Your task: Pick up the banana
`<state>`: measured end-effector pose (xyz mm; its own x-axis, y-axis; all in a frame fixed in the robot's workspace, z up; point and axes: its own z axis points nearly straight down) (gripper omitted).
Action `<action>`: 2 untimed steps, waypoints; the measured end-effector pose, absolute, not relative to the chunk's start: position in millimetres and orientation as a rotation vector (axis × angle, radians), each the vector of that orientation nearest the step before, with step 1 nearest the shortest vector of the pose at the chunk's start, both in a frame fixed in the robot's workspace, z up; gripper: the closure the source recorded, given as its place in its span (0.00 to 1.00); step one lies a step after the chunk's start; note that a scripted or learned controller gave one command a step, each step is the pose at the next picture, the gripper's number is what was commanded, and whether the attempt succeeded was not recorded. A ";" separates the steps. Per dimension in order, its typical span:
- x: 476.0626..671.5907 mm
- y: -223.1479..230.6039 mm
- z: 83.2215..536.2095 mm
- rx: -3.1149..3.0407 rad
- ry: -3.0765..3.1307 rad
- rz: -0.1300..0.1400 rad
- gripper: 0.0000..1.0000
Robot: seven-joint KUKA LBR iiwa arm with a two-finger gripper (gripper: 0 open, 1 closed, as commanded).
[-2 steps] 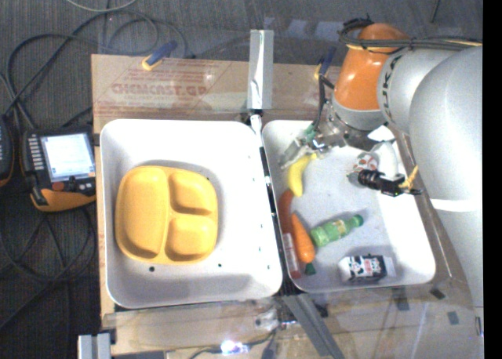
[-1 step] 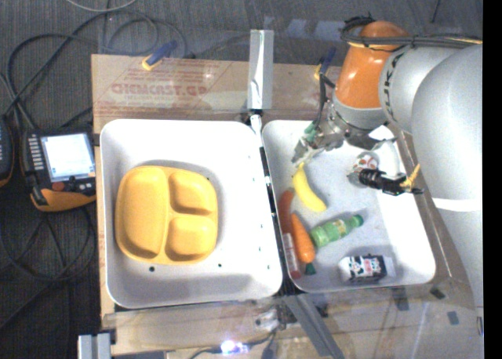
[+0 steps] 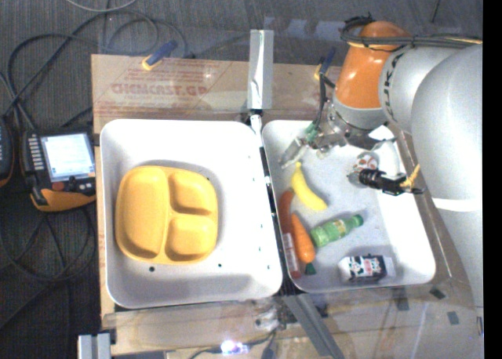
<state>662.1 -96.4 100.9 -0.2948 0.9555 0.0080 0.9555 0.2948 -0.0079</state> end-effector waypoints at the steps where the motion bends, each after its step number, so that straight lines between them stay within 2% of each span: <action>1: 624.4 -104.5 90.4 -1.913 -2.505 -0.010 0.00; 2: 624.2 -103.3 98.7 -1.911 -2.501 -0.014 1.00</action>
<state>624.2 -103.3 98.7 -0.2628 0.9649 0.0006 0.9648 0.2627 0.0105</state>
